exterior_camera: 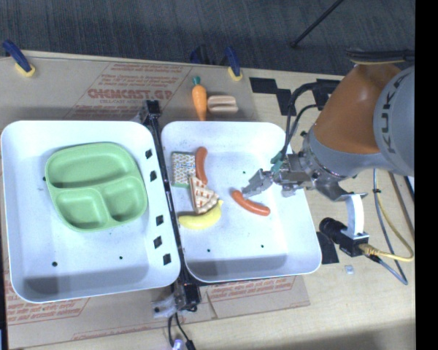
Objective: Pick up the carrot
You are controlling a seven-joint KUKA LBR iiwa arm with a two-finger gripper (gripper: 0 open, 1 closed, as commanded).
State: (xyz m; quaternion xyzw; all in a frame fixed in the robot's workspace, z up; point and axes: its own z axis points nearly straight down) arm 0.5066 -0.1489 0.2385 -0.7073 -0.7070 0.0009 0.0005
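Orange carrot (198,100) lies outside the bins — gripper (252,187), fingers spread, hovers by a sausage (250,203).

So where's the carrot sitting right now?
The carrot lies on the cardboard just beyond the right bin's far rim, outside both bins, with a small bun-like toy beside it on its right.

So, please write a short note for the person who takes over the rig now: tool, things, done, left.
Tool: low over the right bin, just above the sausage; holds nothing that I can see.
Carrot: outside the bins, on the cardboard behind the right bin, beside a small bun.
Done: nothing yet.
Left: move the tool to the carrot, grasp it, lift it.
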